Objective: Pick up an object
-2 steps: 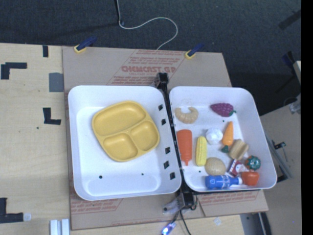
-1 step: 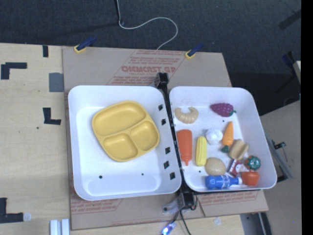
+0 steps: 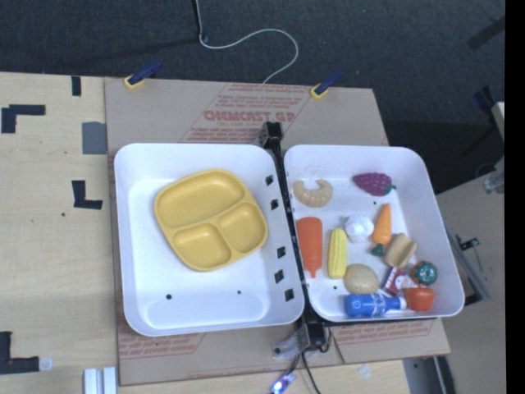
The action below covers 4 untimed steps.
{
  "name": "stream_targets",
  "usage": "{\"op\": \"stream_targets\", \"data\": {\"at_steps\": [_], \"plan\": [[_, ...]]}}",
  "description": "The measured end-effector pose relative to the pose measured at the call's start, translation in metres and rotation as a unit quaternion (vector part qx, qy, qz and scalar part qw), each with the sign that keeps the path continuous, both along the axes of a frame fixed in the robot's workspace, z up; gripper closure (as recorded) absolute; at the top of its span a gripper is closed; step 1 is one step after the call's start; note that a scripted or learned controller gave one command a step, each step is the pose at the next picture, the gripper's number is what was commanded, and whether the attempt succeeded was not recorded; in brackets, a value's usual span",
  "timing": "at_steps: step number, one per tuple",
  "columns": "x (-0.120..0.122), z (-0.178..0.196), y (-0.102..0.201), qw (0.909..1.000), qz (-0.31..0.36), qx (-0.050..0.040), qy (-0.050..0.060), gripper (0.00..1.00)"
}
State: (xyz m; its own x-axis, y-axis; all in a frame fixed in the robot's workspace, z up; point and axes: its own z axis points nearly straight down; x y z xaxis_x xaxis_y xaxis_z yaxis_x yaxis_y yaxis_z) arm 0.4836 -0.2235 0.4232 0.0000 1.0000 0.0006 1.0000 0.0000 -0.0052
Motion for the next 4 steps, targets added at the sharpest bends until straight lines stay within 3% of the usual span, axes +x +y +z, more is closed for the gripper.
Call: {"op": "stream_targets", "data": {"at_steps": [1,2,3,4], "plan": [[0.001,0.049,0.0,1.0,0.001,-0.0014,-0.005,1.0],[0.0,0.004,0.0,1.0,0.0,-0.0002,0.0,1.0],[0.001,0.047,0.0,1.0,0.001,-0.0014,-0.004,1.0],[0.0,-0.026,0.0,1.0,0.0,0.0005,0.0,1.0]]}}
